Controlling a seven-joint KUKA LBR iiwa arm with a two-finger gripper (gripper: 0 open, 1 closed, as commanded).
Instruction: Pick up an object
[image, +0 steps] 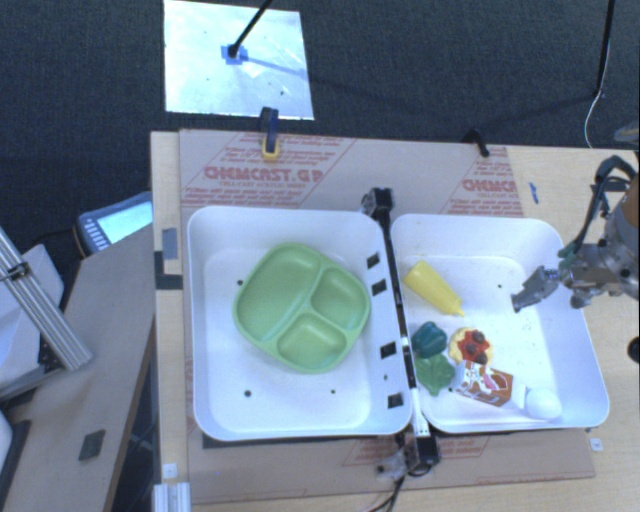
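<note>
Overall: two white bins sat side by side on my surface, the left bin (205, 330) and the right bin (575, 350), meeting along a dark divider near the middle of the surface.
Tool: my tool (530, 292) hung over the right bin near its right wall, reaching in from the right edge of the surface; whether it was spread or pressed together I could not tell, and nothing showed between its tips.
Yellow object: a yellow wedge-shaped piece (432, 287) lay in the right bin toward its far left corner, well apart from my tool.
Dark green object: a dark teal-green lump (430, 339) rested near the right bin's left wall, just nearer than the yellow piece.
Light green object: a lighter green piece (436, 373) lay touching or just beside the dark one, on its near side.
Red and yellow object: a small red-and-yellow toy (470, 347) sat just right of the green pieces.
Packet: a red and white printed packet (488, 385) lay toward the right bin's near edge, just beside the toy.
White object: a small white rounded thing (543, 403) sat in the right bin's near right corner.
Tray: a light green compartment tray (300, 306) lay in the middle of the left bin.
</note>
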